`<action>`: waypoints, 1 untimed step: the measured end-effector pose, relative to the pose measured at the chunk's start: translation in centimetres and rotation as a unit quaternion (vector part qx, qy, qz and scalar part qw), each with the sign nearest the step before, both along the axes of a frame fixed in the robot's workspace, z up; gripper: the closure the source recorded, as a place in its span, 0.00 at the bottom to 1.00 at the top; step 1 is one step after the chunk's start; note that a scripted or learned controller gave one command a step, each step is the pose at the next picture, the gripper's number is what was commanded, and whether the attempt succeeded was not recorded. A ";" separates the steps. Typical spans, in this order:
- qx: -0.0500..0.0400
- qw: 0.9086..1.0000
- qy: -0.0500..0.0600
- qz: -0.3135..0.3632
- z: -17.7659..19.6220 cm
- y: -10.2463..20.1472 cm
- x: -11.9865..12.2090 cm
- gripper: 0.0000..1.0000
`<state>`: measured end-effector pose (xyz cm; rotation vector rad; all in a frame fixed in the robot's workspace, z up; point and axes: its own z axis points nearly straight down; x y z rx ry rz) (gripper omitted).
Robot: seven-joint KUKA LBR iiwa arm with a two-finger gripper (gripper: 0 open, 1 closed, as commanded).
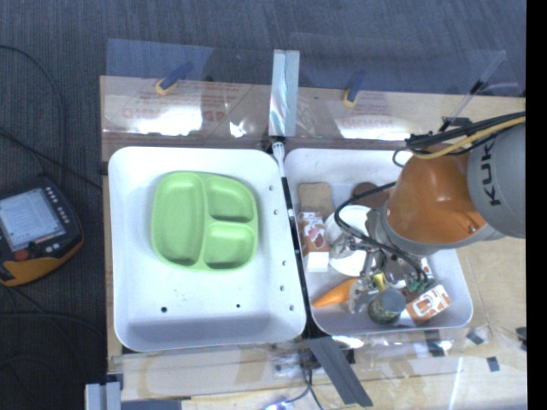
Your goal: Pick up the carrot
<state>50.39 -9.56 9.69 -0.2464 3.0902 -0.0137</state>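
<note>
**Carrot pick: approach notes**

Camera view. The carrot lay flat on the floor of the right bin. It was toward the front left corner, close to the wall shared with the left bin. Its thin tip pointed at that wall and its thicker end pointed into the bin.

The gripper hung low over the front half of the right bin, just beside the carrot's thicker end. I could not tell whether they touched. The wrist and cabling hid the working end, so I could not tell whether it was open or closed. The whole carrot showed on the bin floor, so I judged it not yet grasped.

An orange-and-white packet sat just beside the gripper toward the front right corner. A white round item lay just behind the carrot. The green divided plate in the left bin played no part.

Judgement: the step in hand was lining up on the carrot.
- Shift toward the front left corner so the grasp centres on the thicker half.
- Close across the carrot's length, not along it.
- Come down opened wide.
- Keep clear of the shared wall and the packet.
- The taper looked likely to slip, so lift straight up and slowly.
</note>
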 end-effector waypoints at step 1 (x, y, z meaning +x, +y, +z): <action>-0.016 0.972 0.001 0.233 0.2 -0.9 1.0 0.00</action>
